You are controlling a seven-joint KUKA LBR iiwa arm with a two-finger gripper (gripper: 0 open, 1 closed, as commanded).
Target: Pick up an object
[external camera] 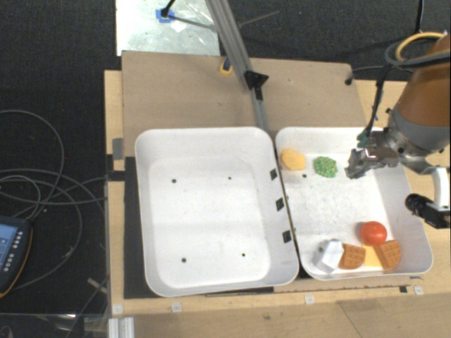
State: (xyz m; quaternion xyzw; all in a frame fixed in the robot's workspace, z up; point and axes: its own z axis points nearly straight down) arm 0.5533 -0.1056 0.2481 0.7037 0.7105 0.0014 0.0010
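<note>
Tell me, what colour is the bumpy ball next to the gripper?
Green: the bumpy ball, seen in the camera view.

right bin (394,189) — yellow lump (293,160), green ball (325,166) far end | tomato (373,232), waffles (352,256) near corner

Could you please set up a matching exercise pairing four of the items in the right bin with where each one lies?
Things:
1. yellow item
2. green item
3. red ball
4. white-grey item

Places:
A. near edge of the right bin, beside the divider
B. far corner by the divider
C. just above the two orange pieces
D. between the yellow item and the gripper

Pairs: 1-B, 2-D, 3-C, 4-A
</note>
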